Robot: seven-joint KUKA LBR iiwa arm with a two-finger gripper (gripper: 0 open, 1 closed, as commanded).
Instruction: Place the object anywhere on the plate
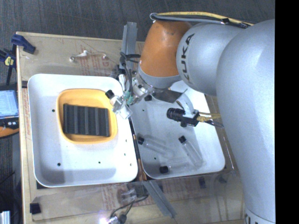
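Note:
A yellow plate (84, 97) with a dark ribbed centre lies in the left white bin (46, 171). My gripper (122, 100) hangs over the plate's right rim, near the wall between the two bins. It is shut on a clear vial (117, 104) with a black cap (110, 94). The cap points left toward the plate and the vial is tilted. The orange wrist band (161, 45) and the grey arm cover the upper part of the right bin.
The right bin (219, 164) holds several more clear vials with black caps, such as one (152, 143) at its left and one (190, 152) at its middle. A black cylinder (182, 115) juts from the arm above them. Metal brackets stand on the bench edges.

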